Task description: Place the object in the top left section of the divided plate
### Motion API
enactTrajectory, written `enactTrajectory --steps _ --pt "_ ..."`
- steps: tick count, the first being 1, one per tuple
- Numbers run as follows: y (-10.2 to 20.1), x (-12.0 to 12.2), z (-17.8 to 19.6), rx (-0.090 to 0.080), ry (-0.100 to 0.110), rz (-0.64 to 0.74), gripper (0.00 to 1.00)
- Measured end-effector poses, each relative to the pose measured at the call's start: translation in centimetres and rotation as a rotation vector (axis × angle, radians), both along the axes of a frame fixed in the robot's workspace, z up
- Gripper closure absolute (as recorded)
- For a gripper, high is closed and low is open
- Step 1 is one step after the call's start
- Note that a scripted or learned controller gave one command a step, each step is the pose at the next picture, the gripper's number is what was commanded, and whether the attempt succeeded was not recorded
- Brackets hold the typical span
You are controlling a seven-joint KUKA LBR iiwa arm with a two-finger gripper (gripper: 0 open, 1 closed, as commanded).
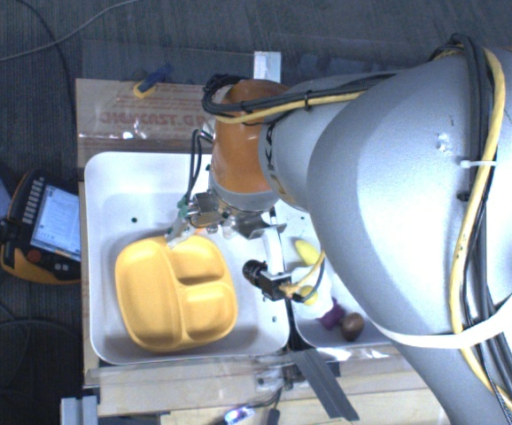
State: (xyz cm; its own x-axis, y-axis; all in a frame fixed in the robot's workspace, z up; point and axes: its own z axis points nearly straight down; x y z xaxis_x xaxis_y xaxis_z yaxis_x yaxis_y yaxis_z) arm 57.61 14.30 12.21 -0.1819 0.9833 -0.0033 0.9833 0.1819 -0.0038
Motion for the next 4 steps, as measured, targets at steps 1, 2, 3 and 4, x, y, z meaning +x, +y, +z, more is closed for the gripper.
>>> enactTrajectory --steps 1,2,3,4 --pt "-0.4 -0.2 0.4 -0.007 0.01 -0.002 1.0" --pt "-1.2 -6.8 6.1 0.003 0.003 -0.109 1.0" --pt "-1.1 -6.8 6.8 0.004 0.007 -0.107 1.0" --pt "-0.9 -6.8 7.6 0.005 0.011 -0.104 1.0"
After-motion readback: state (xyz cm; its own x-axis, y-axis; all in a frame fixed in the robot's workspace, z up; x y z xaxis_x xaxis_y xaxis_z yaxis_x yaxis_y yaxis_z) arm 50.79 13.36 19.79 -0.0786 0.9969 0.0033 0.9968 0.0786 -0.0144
